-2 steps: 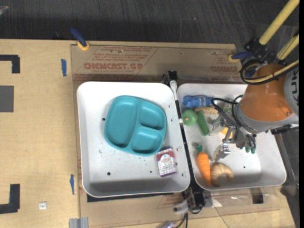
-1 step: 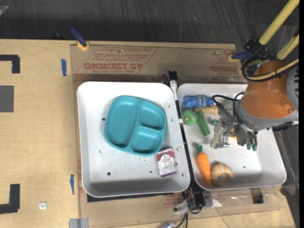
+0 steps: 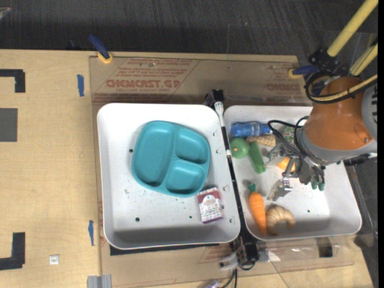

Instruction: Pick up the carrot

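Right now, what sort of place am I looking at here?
Probably a robot test lab: a robot arm hangs over two white bins on a plywood bench, with toy food such as a carrot as practice items.

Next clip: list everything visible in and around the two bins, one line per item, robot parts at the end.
left bin: one, white, on the bench's left
right bin: one, white, beside the left bin
divided plate: one, teal, middle of the left bin
small carton: one, red and white, left bin's near right corner
carrot: one, orange, right bin, near its left wall
shell-like object: one, tan, just right of the carrot
bottle: one, blue, far left of the right bin
green items: two, by the bottle
arm: one, grey with an orange band, over the right bin
gripper: one, above the right bin's middle, apart from the carrot
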Motion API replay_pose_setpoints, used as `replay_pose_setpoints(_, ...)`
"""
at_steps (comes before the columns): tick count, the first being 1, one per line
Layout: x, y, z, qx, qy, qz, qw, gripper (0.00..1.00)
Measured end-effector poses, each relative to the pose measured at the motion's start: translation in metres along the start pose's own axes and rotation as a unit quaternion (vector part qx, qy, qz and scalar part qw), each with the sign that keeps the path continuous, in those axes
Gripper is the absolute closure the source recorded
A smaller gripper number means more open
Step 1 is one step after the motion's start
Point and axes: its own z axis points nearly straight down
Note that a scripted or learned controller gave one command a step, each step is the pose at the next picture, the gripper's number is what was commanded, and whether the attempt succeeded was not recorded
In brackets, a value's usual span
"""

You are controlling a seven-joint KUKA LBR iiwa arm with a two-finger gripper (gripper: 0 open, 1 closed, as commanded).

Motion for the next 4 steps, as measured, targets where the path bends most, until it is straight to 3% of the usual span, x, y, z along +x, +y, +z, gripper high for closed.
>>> replay_pose_setpoints(1,-0.001,-0.031,0.024,0.0,0.012,0.164,0.9863,0.0)
replay_pose_setpoints(2,-0.065,0.0,0.027,0.004,0.012,0.294,0.9556,0.0)
replay_pose_setpoints(3,-0.02,0.004,0.024,0.004,0.013,0.313,0.9498,0.0)
replay_pose_setpoints(4,-0.093,-0.034,0.028,0.003,0.012,0.255,0.9669,0.0)
